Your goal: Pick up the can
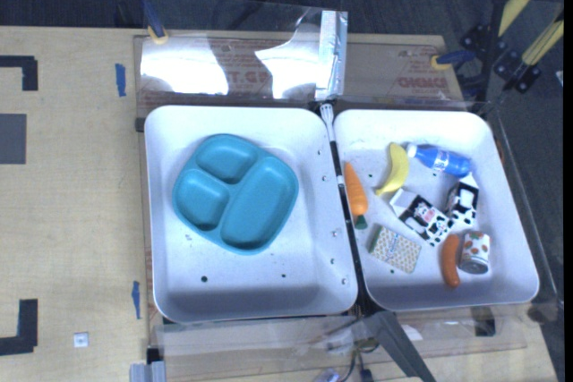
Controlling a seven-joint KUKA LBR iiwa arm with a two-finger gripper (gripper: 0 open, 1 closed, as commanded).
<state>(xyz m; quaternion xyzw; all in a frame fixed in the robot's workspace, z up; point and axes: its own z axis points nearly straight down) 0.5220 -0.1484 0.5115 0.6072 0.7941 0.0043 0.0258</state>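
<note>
Finger state cannot be told from the camera view. At the near right corner of the right bin (510, 192), the can (474, 252) is seen lying on its side, touching an orange sausage-shaped item (449, 261), with a speckled pad (396, 248) to its left. Farther back, a carrot (356, 192), a banana (391, 168) and a blue bottle (439, 159) are noted; a blue divided plate (235, 192) is seated in the left bin (170, 273).
</note>
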